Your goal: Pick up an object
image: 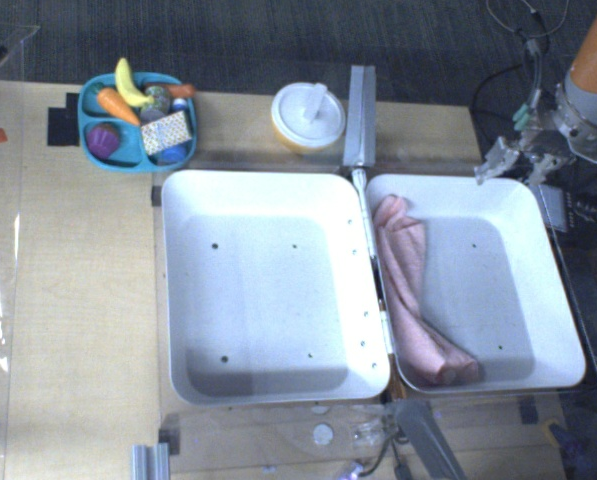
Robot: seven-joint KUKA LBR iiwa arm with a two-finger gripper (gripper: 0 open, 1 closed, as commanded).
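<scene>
A single fixed camera looked down at a slant on the bench (68,298), both white bins (268,288) mid-frame.

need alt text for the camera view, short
A pink cloth lies along the left side of the right bin, while the gripper hangs over that bin's far right corner, holding nothing. The left bin sits beside it; behind the bins are a blue tray of toy food and a white lidded cup.
</scene>
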